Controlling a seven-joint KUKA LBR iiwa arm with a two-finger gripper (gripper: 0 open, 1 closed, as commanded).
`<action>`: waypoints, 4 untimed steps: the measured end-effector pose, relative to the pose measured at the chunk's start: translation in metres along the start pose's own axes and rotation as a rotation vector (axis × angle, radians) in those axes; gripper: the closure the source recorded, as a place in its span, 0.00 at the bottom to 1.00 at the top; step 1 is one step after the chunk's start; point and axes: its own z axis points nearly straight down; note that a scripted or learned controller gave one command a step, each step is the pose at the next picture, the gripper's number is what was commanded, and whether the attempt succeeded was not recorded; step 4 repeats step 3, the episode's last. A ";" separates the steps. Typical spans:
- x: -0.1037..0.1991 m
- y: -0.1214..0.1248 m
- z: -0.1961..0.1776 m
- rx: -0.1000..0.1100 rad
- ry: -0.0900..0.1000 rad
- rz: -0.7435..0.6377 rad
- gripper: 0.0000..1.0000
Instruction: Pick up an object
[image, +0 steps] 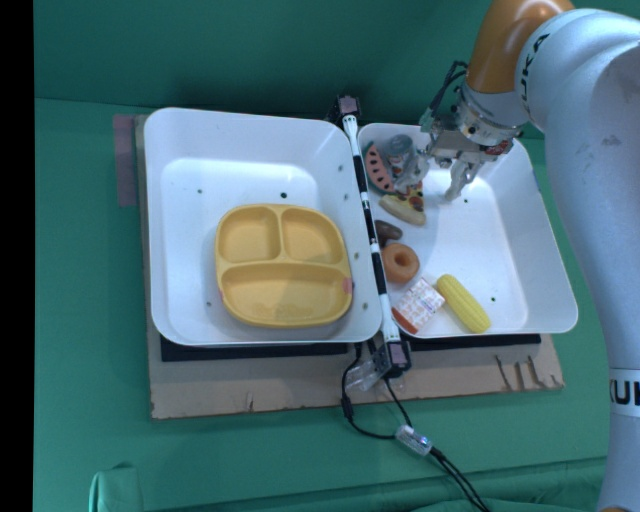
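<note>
Camera view, single overhead slant. Left bin (180, 150) holds a yellow divided plate (284, 265), sitting flat near the middle, probably a drop target or just clutter; nothing on it. Right bin (520, 260) has the pickable stuff, mostly bunched along its left wall: watermelon slice (377, 168) at the far left corner, pizza slice (404, 206) just nearer, a dark brown item (388, 232) hard to identify, donut (400, 263), a small packaged snack (417, 305) and corn cob (463, 303) at the near side.

Arm comes in from the right, orange band above the wrist. Gripper (437, 180) is low over the far-left part of the right bin, pointing down, fingers apart, one on each side of open floor just right of the pizza slice. Nothing sits between them. A grey rounded thing (401, 150) sits just left of the gripper by the watermelon; can't say whether it is a toy or part of the tool.

Judgement: target is likely the pizza slice or watermelon, approach stage, no grasp yet. Crowding there risks nudging neighbours. Fingertip contact with the bin floor not readable. Upper arm cut off by the frame.
</note>
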 end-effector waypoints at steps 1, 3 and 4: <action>0.000 0.000 0.000 0.000 0.001 -0.001 0.00; 0.000 0.000 0.000 0.000 -0.001 0.001 0.00; 0.000 0.000 0.000 0.000 -0.001 0.001 0.00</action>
